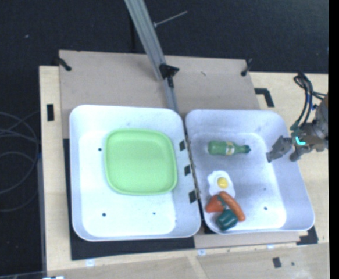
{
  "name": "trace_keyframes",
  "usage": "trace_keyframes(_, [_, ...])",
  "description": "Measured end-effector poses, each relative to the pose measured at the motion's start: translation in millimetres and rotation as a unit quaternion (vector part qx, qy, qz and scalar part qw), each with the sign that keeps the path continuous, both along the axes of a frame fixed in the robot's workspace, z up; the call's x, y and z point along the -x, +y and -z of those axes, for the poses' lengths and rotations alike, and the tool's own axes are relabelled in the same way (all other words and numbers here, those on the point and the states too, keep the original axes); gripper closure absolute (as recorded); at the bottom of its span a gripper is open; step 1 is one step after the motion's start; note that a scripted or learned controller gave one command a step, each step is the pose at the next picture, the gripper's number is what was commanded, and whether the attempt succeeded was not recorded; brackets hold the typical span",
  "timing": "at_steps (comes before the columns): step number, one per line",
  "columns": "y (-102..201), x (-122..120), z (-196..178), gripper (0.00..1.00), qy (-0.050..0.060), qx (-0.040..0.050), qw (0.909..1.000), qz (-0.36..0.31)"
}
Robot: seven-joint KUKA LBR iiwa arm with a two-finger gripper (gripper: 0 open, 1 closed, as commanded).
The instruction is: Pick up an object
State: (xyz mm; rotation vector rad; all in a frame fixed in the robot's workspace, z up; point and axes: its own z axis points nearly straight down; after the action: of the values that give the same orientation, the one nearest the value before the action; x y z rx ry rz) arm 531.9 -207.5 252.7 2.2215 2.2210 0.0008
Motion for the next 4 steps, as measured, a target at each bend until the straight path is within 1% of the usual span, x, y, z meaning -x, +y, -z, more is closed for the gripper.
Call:
trace_keyframes(1, [0.0,-0.2,-0.1,0.00,0.000,0.0001,1.0000,0.000])
trace_keyframes(2, [7.4,1.9,59.0,0.00,0.002,-0.0004,1.0000,0.000])
trace_keyframes(3, [0.0,2.7,103.7,0.00,0.002,-0.0001,1.0000,0.001])
trace_keyframes(4, [-0.7,2.7,152.4,0.00,0.000,0.0004,1.0000,0.000])
